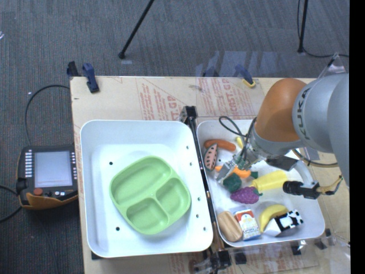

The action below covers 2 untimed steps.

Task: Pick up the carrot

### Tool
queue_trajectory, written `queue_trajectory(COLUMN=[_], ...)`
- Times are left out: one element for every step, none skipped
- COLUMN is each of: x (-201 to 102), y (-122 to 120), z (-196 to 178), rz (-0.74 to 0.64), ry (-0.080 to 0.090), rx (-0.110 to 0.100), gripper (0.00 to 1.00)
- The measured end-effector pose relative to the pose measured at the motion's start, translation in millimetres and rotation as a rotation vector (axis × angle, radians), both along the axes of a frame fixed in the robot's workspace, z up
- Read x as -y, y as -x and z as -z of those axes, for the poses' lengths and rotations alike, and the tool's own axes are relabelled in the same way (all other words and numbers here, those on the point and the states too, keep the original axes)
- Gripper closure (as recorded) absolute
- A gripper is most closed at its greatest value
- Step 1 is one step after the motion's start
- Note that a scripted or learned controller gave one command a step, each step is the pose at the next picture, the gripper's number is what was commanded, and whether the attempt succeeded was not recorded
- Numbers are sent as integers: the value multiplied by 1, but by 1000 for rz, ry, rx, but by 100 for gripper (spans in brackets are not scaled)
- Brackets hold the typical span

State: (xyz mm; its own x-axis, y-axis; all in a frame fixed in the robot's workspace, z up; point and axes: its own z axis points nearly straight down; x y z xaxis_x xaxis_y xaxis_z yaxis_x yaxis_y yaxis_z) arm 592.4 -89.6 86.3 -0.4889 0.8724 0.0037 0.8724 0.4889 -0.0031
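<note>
Gripper (236, 165) sits low in right bin (317, 221) w/ fingers at the carrot (244, 172), apparently for a grasp; can't tell if they're apart or clamped.

Red print runs across the cardboard sheet (154, 99) on the bench, far of the two bins; it appears upside down and reversed, and no word can be made out. Dark letters on the grey arm (302, 121) read roughly "KUK". The small carton's (247, 223) label is illegible.
</note>
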Motion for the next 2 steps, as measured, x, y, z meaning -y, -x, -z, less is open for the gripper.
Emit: queue_trajectory(x=[-2,-1], y=[36,35], z=[-1,-11], rz=[51,58], ry=[0,-1], rx=[1,5], gripper=[0,100])
